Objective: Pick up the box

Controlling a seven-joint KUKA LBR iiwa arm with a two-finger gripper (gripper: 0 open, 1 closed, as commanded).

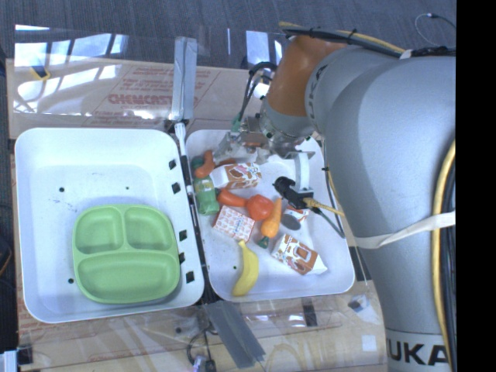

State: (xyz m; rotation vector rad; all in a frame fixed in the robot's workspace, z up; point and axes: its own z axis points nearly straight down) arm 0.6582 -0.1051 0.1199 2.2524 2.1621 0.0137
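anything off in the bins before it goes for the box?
Nothing spilled or visibly damaged. The right bin is a loose jumble: small cartons lie tipped at odd angles among a banana, carrots and other toy food, some touching. The green divided plate sits flat in the left bin.

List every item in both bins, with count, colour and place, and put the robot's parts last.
bins: two, white, side by side on the bench
plate: one, green, three sections, in the left bin
boxes: three, white with red print, in the right bin: top centre, middle, lower right
banana: one, yellow, right bin near the front edge
carrot: one, orange, right bin centre
tomato: one, red-orange, beside the carrot
arm: one, grey with an orange band, reaching in from the right
gripper: one, at the right bin's far edge
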